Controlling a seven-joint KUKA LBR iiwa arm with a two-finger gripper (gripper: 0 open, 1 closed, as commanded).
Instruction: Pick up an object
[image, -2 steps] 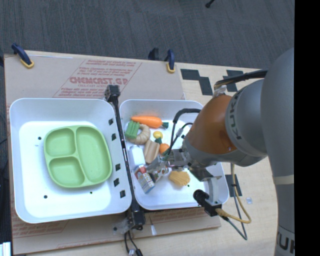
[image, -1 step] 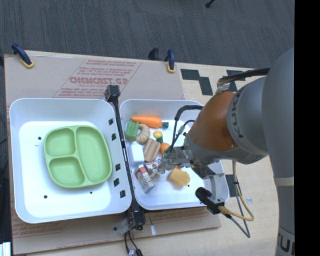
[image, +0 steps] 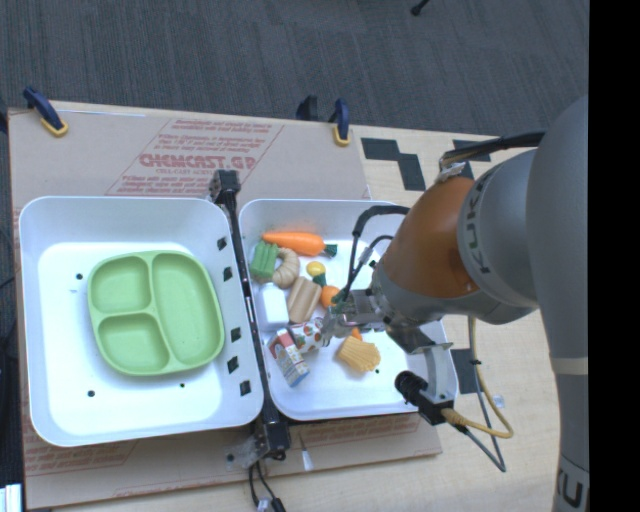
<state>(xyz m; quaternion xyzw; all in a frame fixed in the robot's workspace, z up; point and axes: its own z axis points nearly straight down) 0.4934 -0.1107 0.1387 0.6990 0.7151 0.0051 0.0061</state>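
Overhead view of the bench. The cardboard sheet (image: 130, 150) under the bins carries red print; the large line reads roughly "CHEMCAST GP", and the smaller lines around it are too fine to read. A small carton (image: 291, 358) just left of and below the gripper (image: 335, 322) bears red and white label print that cannot be made out.

The gripper hangs low in the right bin (image: 330, 400), amid the pile of toy food. Whether its fingers are spread or pressed together cannot be told: the orange band (image: 435, 240) and the grey arm (image: 530, 240) cover most of the wrist, and what shows is small and dark. No object is visibly between the fingers.

Around the gripper: a yellow wedge-shaped piece (image: 358, 354) just below and to its right; a tan cylinder (image: 303, 297) just above and to its left; an orange carrot (image: 293, 241) further up; a green piece (image: 263, 259) up and to the left; a small yellow piece (image: 316, 269) above. Well to the left, in the left bin (image: 40, 400), lies a green divided plate (image: 155, 312). The arm hides the right bin's right wall.
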